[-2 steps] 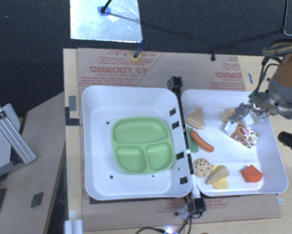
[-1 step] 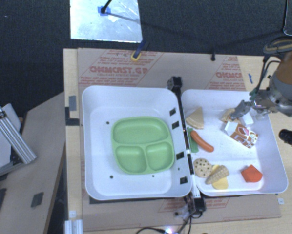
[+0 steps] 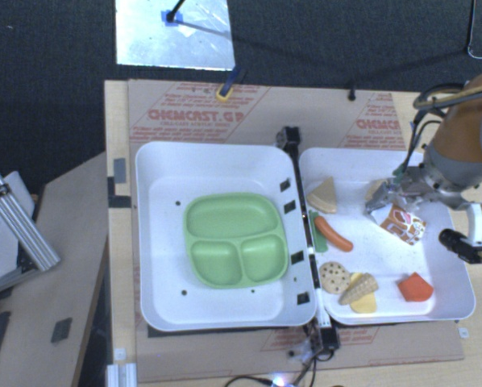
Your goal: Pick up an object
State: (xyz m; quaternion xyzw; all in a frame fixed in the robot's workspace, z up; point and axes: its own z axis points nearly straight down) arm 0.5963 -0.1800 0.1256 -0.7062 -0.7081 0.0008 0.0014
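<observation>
An orange band is being shown above the wrist of the grey arm (image 3: pixel 465 139), dark cables are being carried in loops along its upper side, a black stub is being borne at its lower right, and a metallic grey gripper (image 3: pixel 384 197) is being displayed at its end.

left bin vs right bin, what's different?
The left bin holds one thing, a green divided plate; the right bin holds several loose toy foods, among them a hot dog, a cookie and an orange wedge. The gripper is over the right bin, by a printed packet; the left bin has no arm above it. Both are shallow, white, and sit side by side.
</observation>
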